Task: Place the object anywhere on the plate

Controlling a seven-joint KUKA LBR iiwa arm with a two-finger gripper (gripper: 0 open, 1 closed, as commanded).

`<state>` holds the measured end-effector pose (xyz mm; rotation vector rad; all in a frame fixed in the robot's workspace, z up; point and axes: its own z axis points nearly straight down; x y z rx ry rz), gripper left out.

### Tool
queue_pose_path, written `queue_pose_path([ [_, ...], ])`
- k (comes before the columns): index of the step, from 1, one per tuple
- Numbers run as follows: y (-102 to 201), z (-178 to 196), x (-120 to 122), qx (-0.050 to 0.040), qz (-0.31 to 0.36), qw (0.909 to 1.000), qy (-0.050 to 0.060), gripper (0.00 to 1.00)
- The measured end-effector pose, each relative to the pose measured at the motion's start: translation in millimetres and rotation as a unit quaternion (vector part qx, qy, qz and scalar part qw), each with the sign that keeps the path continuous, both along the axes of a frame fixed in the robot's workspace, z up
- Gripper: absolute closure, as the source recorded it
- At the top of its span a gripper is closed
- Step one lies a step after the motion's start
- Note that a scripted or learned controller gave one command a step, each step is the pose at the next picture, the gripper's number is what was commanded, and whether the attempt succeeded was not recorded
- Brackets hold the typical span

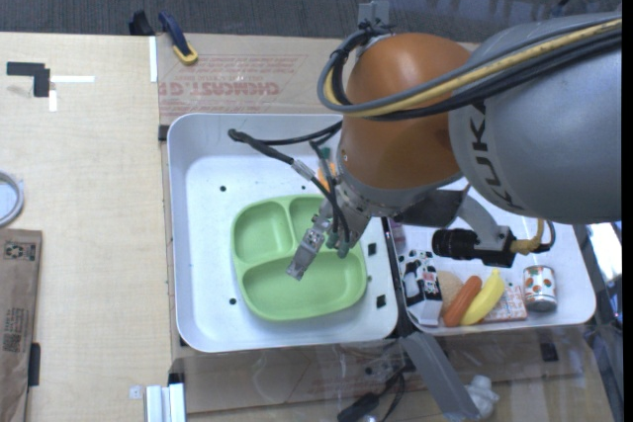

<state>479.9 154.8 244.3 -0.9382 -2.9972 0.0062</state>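
Objects for the task lie in the right bin (584, 306): a carrot (461, 301) beside a banana (484, 299), with a small can (539, 288) nearby. Further left, the green divided plate (297, 262) sits in the left bin (198, 212). Above its middle hovers the gripper (321, 247), fingers apart, holding nothing.

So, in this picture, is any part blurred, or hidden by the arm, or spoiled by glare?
In the camera view, the gripper over the green plate looks slightly blurred; the arm hides the top of the right bin; the left bin is bright white, yet without harsh glare.
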Motion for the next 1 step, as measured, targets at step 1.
queue_pose_path([
  [1, -1.4, 8.2, 1.1, -0.0006, -0.002, 1.0000, 0.000, 1.00],
])
